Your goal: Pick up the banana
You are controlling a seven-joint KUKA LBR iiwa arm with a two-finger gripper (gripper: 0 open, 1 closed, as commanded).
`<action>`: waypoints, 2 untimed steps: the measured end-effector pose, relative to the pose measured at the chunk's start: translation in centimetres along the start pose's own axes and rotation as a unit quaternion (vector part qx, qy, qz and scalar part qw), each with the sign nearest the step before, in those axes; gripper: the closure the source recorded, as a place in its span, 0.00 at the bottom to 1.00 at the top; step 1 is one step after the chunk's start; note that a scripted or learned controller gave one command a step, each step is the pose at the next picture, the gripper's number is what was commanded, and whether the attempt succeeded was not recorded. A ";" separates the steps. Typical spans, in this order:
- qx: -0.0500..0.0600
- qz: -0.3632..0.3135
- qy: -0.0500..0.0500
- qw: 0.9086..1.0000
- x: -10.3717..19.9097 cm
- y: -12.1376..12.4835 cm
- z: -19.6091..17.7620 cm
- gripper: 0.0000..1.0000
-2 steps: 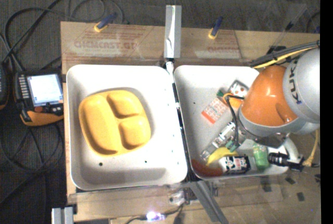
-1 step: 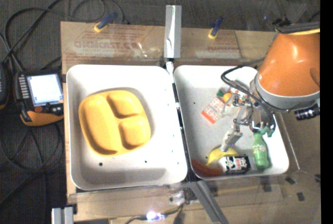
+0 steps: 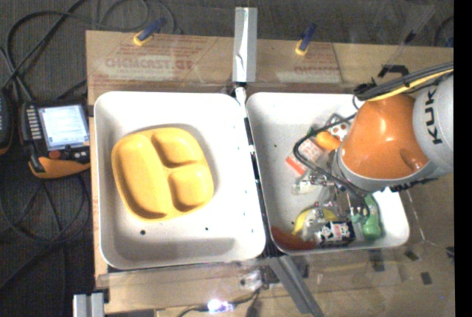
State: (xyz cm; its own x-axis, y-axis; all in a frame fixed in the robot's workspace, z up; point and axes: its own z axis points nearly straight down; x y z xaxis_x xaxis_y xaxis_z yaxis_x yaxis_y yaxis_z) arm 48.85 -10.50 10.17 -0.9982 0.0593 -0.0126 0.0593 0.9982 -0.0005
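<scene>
Lower right of the frame, inside the right bin point(image 3: 258, 161), the gripper point(image 3: 330, 199) hangs low over a cluster of small items; whether it is apart or together cannot be told. A yellow piece judged to be the banana point(image 3: 304, 220) lies just below it, touching a dark printed item point(image 3: 335, 233) beside a green object point(image 3: 369, 223). Risk: crowding may cause a neighbour to be seized, or the banana to slip. The left bin point(image 3: 103, 161) holds a yellow divided tray point(image 3: 164, 172).
</scene>
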 end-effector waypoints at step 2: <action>0.001 0.210 0.007 0.978 -6.5 4.0 -8.0 1.00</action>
